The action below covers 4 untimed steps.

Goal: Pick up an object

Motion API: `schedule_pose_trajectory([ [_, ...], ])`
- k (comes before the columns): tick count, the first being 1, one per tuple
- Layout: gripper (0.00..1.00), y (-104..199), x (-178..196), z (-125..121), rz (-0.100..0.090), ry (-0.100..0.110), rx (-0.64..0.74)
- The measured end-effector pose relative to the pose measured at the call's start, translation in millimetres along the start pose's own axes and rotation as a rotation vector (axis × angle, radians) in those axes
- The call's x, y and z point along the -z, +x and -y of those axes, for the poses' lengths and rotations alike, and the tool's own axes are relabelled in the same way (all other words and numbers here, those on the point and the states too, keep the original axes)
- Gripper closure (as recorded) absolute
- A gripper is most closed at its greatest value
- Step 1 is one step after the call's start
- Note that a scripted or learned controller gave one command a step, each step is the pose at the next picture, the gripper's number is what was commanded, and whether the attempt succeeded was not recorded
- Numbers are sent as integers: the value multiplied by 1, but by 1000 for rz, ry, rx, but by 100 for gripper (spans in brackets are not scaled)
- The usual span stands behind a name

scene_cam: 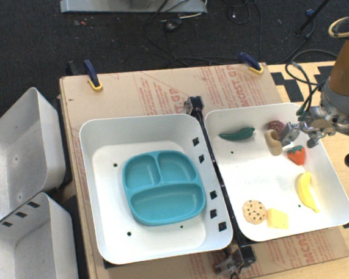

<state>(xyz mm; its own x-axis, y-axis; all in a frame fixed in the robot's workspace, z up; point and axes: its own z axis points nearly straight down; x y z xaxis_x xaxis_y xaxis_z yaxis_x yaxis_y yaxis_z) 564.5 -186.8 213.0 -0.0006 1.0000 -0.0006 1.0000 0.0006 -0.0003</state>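
Cheese wedge (277, 218) beside cookie (253, 211) and banana (306, 192) — jaws (298, 131), grip unclear, over strawberry (296, 154).

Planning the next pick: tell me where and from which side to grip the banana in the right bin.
Grip the banana across its thick middle, coming straight down from above. It lies flat on the right bin floor, running roughly top to bottom, so the fingers should probably close across its narrow width. The cheese wedge sits apart, leaving room.
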Motion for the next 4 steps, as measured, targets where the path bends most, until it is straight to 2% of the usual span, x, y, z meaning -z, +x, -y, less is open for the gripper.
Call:
schedule_pose_trajectory([
  [2,0,-3,-117,1,-2,5,-3],
  [3,100,-3,-104,0,0,-2,-3],
  [4,100,-9,-60,-2,2,-6,-4],
])
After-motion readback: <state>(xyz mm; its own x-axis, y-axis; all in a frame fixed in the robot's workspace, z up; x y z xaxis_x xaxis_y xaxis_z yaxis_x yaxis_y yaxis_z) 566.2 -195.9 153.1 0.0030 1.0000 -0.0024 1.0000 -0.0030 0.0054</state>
